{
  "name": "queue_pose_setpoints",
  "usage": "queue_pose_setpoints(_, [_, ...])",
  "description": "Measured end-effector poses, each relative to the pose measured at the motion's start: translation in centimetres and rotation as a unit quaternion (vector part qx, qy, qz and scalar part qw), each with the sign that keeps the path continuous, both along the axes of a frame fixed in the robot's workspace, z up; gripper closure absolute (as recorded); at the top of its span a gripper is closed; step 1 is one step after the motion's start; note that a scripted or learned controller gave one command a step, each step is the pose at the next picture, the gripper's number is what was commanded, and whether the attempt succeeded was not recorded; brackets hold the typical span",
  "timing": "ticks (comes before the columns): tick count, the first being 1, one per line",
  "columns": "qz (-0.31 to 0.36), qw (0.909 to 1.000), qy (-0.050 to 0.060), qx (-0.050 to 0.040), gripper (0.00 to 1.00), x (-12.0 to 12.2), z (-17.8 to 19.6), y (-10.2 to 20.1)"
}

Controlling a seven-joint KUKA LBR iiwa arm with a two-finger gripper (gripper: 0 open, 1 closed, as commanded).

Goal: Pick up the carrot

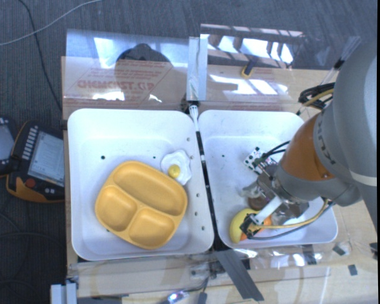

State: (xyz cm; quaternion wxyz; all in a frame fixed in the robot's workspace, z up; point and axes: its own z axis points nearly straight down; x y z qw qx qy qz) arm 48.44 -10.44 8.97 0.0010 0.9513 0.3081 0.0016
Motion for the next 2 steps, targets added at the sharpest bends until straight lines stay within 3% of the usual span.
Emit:
queue_pose_setpoints(1, [0.001, 1.0, -0.002, 0.0009, 1.0, 0.2, 0.9, 0.1])
queue_pose_setpoints(2, [0.079, 0.9968, 0.005, -0.0008, 1.0, 8.6, 9.2, 2.8])
